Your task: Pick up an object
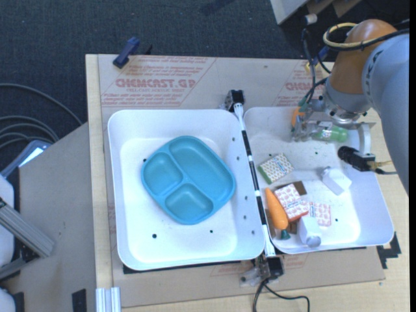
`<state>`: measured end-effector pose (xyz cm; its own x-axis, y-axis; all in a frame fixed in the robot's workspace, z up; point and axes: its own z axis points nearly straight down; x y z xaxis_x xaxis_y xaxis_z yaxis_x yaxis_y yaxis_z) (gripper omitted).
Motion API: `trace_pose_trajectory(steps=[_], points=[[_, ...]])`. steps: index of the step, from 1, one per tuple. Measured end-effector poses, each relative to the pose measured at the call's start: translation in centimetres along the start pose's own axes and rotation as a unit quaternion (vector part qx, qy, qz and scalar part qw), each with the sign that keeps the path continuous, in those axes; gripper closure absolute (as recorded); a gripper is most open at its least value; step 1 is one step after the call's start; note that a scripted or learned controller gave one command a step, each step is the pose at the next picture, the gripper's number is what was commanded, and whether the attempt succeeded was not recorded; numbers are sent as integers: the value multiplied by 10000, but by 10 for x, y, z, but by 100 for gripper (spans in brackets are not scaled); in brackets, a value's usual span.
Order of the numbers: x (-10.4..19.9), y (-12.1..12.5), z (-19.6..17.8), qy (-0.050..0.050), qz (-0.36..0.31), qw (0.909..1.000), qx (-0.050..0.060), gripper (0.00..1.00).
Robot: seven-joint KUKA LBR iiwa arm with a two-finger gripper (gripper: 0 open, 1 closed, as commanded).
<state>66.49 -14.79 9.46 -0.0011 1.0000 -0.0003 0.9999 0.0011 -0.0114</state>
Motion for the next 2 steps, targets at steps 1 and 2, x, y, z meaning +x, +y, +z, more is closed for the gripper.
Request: trace_pose_trajectory(steps=[1,2], points=[[0,0,0,1,0,10000,7,0],[-62,-3,1,3,4,10000,-25,0]])
